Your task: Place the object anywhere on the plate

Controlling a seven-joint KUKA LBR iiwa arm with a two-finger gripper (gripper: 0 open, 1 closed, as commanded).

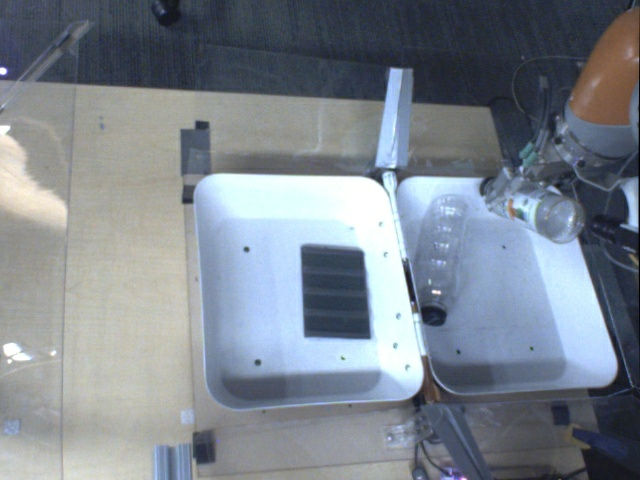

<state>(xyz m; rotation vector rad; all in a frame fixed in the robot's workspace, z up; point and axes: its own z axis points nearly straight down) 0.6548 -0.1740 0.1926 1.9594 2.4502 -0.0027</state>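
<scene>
Clear plastic bottle lies along right bin left wall, cap at 6 o'clock. Gripper at 1 o'clock from bottle; grip state: cannot tell. Dark ribbed plate at 9 o'clock. Descend centred over bottle body, close across width.

Wooden bench under two white bins

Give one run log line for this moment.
gripper: upper right bin | bottle: lying, left wall | plate: left bin

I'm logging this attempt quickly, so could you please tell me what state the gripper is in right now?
Gripper: at the right bin's far right corner, by a small clear bottle; open or closed cannot be told.
</scene>
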